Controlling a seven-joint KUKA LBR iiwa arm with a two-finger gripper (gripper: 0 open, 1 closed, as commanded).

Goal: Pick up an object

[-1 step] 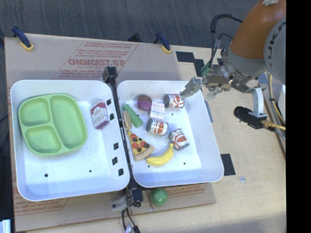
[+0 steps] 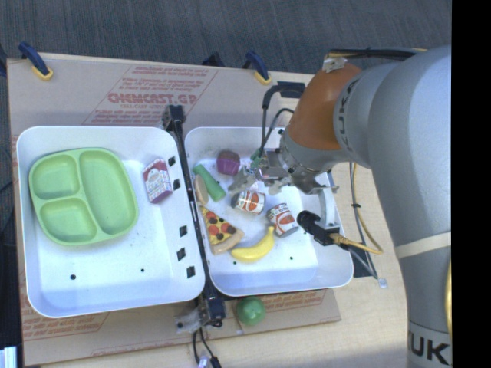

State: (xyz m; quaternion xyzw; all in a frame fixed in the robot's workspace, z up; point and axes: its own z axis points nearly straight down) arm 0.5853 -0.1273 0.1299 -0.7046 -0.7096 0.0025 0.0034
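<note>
Nearest you, at the bench's front edge, a green ball (image 2: 249, 310) lies outside both bins, just past the right bin's (image 2: 330, 271) front wall. Inside that bin, going back, you find a banana (image 2: 257, 248) at about six o'clock from the bin's middle, a pizza slice (image 2: 218, 229) at eight o'clock against the divider, a small red-labelled can (image 2: 282, 219) near the middle, and a second can (image 2: 248, 201) just behind it. A green cylinder (image 2: 209, 182) lies at ten o'clock, and a purple piece (image 2: 228, 162) at eleven.

The gripper (image 2: 257, 176) hovers low over the back half of this bin, just above the second can and right of the purple piece. You cannot tell from here how its fingers stand, and nothing is visibly held, so judge the pick as not yet made; the closing and lift remain.

Room is tight: the cans, cylinder and purple piece crowd the tool, and the back wall is near. The left bin (image 2: 46, 294) holds a green divided tray (image 2: 83, 196) at nine o'clock and a small red carton (image 2: 158, 181) at two o'clock.
</note>
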